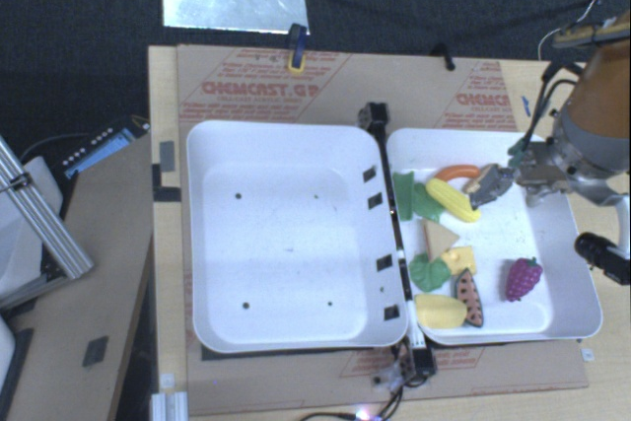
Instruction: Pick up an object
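We saw the claw (pixel 490 184) low over the right bin (pixel 582 311), reaching in from the right with its tip just beside the corn (pixel 453 200) and the orange piece (pixel 455 173) behind it. We could not tell whether it was apart or together, and nothing showed clamped in it.

The corn lay near the bin's back left, tilted, touching a green leafy toy (pixel 414 197) on its left. Nearer the front we saw a tan wedge (pixel 437 237), a yellow cheese block (pixel 459 259), a small green piece (pixel 426 272), a watermelon slice (pixel 469 297) and a yellow lemon-like piece (pixel 440 312), all crowded together. The grapes (pixel 523 278) sat well apart from them. The left bin (pixel 212 212) stood beside it on the counter (pixel 163 242).

We judged these to be hollow plastic play food: light, stiff, smooth and likely slippery. The corn looked the nearest target; we would close across its narrow middle, not its tapered ends. The grapes, standing alone, looked an easier second choice.
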### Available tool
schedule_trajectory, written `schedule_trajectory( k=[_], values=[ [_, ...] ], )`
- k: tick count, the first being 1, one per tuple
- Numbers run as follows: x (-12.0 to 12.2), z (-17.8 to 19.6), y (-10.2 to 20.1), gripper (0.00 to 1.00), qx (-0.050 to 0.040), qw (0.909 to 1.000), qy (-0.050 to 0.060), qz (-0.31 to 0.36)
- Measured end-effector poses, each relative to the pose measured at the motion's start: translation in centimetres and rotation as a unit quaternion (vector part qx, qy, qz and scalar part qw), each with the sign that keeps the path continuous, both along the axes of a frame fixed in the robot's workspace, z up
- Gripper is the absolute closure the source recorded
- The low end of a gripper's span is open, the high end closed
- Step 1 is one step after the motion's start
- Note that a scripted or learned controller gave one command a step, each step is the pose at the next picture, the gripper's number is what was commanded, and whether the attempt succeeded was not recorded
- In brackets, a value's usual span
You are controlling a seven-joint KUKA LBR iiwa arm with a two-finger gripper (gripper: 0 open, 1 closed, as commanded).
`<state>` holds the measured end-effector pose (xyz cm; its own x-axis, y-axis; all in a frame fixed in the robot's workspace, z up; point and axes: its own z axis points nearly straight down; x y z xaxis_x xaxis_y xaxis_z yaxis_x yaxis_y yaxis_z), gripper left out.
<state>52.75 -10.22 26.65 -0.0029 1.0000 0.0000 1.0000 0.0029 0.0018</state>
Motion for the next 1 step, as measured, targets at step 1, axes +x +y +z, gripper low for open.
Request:
schedule_trajectory(
  k=[1],
  values=[
    [2.96,-5.02,8.24,0.0,0.0016,1.0,0.002,0.005]
  ],
)
